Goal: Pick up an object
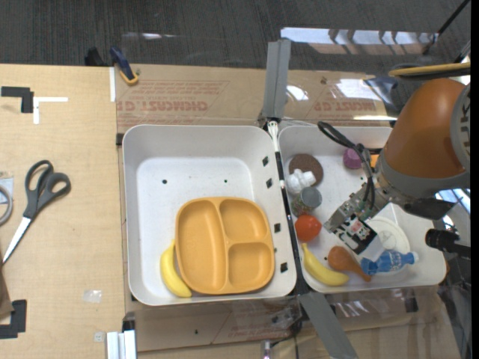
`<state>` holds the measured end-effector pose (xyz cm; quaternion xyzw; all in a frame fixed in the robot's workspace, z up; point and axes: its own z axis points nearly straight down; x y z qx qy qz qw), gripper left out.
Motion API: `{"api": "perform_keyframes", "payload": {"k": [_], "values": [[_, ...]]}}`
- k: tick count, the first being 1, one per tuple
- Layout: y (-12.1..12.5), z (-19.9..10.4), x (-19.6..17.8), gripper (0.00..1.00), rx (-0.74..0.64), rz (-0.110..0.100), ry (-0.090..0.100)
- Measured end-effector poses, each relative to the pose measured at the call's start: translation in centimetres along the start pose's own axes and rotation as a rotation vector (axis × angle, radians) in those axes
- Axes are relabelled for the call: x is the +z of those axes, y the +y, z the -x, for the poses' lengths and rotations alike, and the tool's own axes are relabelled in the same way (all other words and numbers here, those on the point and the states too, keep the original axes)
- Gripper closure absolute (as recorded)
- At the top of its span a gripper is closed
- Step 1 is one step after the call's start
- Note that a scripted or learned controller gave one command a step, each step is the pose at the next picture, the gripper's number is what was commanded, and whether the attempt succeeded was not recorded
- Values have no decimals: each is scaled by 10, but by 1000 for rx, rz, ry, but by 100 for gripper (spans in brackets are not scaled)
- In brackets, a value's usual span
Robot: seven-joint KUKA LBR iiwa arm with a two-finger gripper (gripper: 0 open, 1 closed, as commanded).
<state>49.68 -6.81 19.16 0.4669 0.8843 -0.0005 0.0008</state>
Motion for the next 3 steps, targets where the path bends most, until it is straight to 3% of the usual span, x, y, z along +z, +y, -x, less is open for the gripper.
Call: {"api": "perform_keyframes", "payload": {"k": [1,2,3], "values": [[59,27,-58,100,228,-2,0],[109,76,-107,100,341,-2,0],[132,94,-23,100,448,-4,0]]}}
